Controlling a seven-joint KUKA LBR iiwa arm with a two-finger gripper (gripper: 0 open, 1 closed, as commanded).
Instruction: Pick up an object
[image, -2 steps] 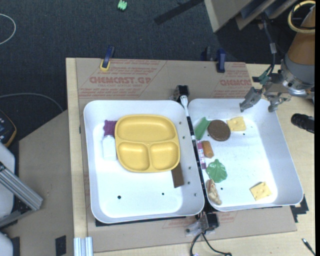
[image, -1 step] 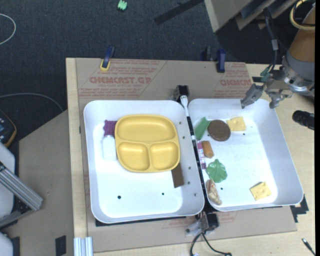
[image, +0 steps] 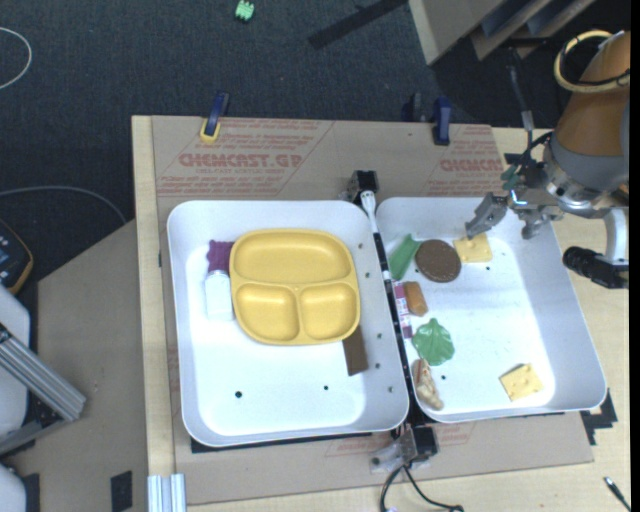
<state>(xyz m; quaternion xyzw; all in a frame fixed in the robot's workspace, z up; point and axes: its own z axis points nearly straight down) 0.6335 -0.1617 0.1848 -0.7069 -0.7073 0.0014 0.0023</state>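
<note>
Approach step, by the look of it: hovering over the far end of the right-hand shallow white bin (image: 560, 330), nothing lifted yet. Two-finger pincer (image: 508, 213) hanging below the grey wrist, fingers spread moderately wide, one dark finger (image: 486, 215) angled down toward the left, the other (image: 529, 222) on the right. Nothing gripped between them; whether the left fingertip touches anything below, too small to tell.

Nearest candidate: small pale-yellow foam block (image: 474, 248), just below and slightly left of the pincer, lying flat on the bin floor. Just beyond it, further left, a round brown cookie-like disc (image: 438, 260), touching or nearly touching the block. Left again, a green leaf-shaped piece (image: 402, 255) by the bin wall. Well away toward the near side: a small orange-brown stick (image: 414, 298), a ruffled green lettuce-like piece (image: 434, 341), a tan peanut-shaped piece (image: 427, 385), and a yellow cheese-like wedge (image: 521, 381).

Next move, as a judgement: shift a little left and toward the near side to centre over the block, then descend with fingers straddling it and close. Risk: catching the disc alongside, or nudging the block away with one fingertip.

Off to the far left, in the other bin, a yellow three-compartment plastic tray (image: 295, 285), irrelevant to the reach.
</note>
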